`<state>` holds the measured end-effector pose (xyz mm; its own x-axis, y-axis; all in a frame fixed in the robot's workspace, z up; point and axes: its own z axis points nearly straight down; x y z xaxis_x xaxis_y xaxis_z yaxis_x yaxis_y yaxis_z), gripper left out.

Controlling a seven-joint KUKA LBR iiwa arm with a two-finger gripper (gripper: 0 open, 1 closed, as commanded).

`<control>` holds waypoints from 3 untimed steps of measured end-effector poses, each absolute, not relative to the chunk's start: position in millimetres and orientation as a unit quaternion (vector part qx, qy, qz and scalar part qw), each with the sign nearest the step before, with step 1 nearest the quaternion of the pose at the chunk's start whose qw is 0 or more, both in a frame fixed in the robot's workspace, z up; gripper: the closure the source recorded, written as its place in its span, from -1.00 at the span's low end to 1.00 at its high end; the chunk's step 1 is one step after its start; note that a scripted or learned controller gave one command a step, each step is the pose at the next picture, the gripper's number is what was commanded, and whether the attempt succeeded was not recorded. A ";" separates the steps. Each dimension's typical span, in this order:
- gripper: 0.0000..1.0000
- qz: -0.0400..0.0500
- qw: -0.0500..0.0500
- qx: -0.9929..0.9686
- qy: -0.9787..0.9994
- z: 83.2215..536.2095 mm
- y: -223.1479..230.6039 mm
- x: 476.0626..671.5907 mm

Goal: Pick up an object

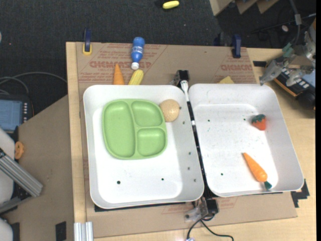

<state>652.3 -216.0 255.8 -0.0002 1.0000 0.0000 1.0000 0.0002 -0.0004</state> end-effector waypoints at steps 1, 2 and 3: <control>-1.00 -0.002 0.002 -0.706 -0.708 95.0 -219.3 625.2; -1.00 -0.004 0.003 -0.706 -0.709 85.6 -218.3 583.4; -1.00 0.001 0.003 -0.708 -0.707 84.2 -199.7 530.9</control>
